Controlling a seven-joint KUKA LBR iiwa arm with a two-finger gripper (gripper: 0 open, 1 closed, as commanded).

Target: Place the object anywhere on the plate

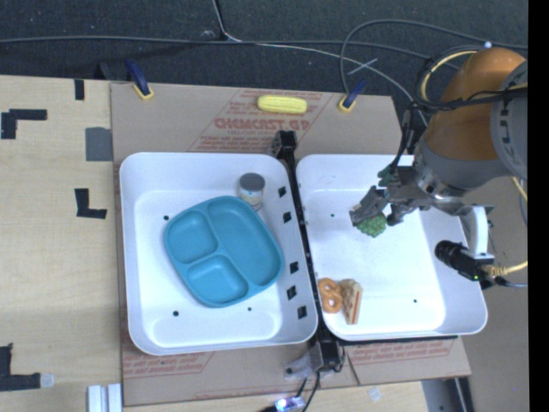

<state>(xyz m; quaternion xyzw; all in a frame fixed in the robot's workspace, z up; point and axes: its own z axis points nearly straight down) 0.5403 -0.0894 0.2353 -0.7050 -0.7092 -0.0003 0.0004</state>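
A blue plate (223, 249) with three compartments lies in the left bin (141, 230). Over the right bin (429, 307), my gripper (372, 216) points down and to the left, shut on a small green leafy object (372, 227) that sits between its fingertips. The green object is in the upper left part of the right bin, a bin's width to the right of the plate. I cannot tell whether it rests on the bin floor or hangs just above it.
A small grey-lidded jar (251, 187) stands at the plate's upper right edge. A pretzel and a tan biscuit-like piece (341, 297) lie at the right bin's lower left. A yellow item (281, 104) rests on the cardboard behind the bins. A black divider (296, 230) separates the bins.
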